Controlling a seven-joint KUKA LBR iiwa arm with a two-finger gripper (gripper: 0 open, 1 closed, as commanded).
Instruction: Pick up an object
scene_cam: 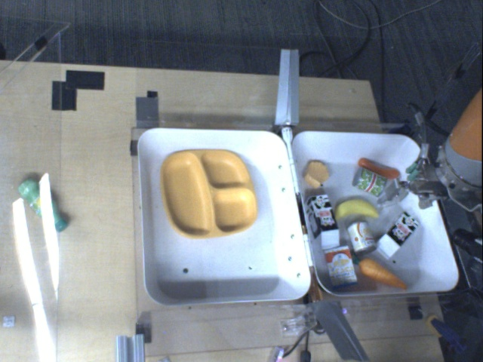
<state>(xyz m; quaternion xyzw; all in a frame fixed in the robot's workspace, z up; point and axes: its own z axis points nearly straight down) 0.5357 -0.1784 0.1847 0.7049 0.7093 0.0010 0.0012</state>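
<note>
Camera view gives you: gripper [410,183] over right bin [445,274], finger state impossible to tell; curved banana [356,209], tapered carrot [382,274], round can [361,236]; moulded yellow tray [207,191] left.

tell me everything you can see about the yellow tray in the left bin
The yellow tray is a rounded-corner rectangle that looks like matte plastic, split into three compartments: one long one on its left, two smaller ones stacked on its right. It lies flat on the floor of the left bin, toward the far side, with bare white floor all round it. Nothing touches it besides the bin.
</note>
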